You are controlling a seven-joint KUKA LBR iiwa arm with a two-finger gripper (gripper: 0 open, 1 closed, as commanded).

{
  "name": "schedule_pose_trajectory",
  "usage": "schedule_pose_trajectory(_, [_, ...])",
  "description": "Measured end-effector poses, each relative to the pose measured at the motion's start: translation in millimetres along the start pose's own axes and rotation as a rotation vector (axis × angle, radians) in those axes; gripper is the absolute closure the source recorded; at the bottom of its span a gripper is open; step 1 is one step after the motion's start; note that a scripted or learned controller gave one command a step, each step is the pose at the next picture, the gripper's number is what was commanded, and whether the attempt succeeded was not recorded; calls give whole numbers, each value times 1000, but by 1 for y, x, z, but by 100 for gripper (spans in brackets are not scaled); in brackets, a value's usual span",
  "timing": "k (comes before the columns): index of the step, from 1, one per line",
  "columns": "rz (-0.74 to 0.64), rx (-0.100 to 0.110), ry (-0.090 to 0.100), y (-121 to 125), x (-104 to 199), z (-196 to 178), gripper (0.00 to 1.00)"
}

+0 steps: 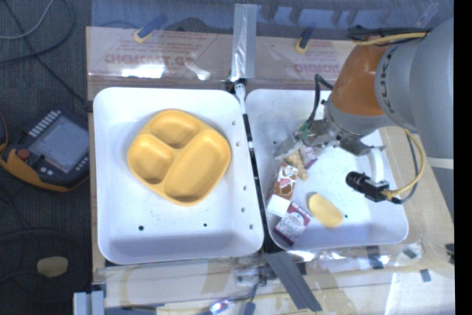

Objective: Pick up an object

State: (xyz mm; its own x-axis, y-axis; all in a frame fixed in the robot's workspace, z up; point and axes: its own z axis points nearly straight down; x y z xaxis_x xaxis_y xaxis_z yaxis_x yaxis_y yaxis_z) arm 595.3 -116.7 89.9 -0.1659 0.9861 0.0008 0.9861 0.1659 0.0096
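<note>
Object count, two bins.
2 white bins: left bin (110, 181) has 1 yellow divided plate (179, 156); right bin (383, 221) has 1 yellow oval piece (325, 210), about 3 small snack packets (293, 223), exact count unclear.

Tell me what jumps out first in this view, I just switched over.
The yellow divided plate dominates the left bin. The grey arm with its orange band leans into the right bin, its gripper low over small packets; a yellow oval piece lies nearer the front.
</note>
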Motion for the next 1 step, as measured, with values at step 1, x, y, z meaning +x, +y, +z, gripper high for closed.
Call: schedule_pose_trajectory(1, [1,-2,2,1,0,-9,100])
